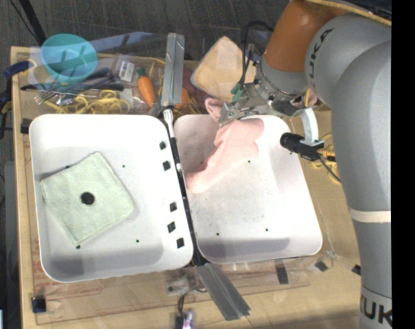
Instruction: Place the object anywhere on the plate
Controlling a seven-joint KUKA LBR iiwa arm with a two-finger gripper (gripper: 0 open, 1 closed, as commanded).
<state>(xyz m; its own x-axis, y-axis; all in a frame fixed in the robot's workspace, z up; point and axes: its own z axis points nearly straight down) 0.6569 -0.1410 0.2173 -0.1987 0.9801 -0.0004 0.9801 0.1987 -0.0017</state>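
Pink cloth: limp, in the right bin; long axis runs from lower left near the divider up to the right, upper end lifted at the gripper.
Left bin: holds a pale green square pad, tilted, with a small dark disc at its centre; open white floor around it.
Right bin floor: bare and speckled below and right of the cloth.
Gripper: at the right bin's upper edge, fingers pinched on the cloth's upper end.
Bench behind: blue bowl, yellow clutter, tan sponge-like block.
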